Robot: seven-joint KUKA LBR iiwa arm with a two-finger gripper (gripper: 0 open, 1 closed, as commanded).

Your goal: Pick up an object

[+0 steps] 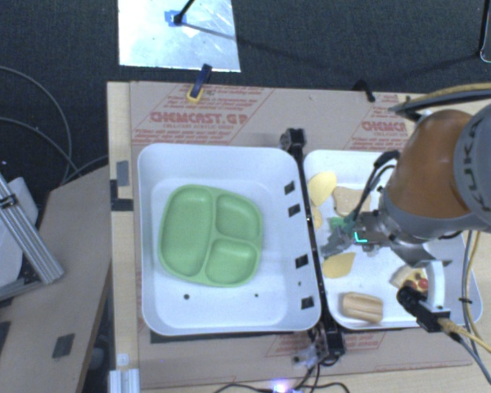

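Arm (442,178): grey with an orange band, reaching in from the right over the right bin
Gripper (341,240): low in the right bin (466,301) near its left wall, beside a green light; whether it is apart or together cannot be told
Right bin contents: pale yellow pieces (322,188) near the gripper, a tan bread-like roll (362,306) at the front, a small red and yellow item (411,278) partly under the arm
Left bin (155,170): holds a green divided plate (210,234), lying flat
Worktop (229,113): cardboard sheet with red lettering under both bins

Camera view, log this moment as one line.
arm: over right bin | gripper: low among food pieces | green plate: left bin
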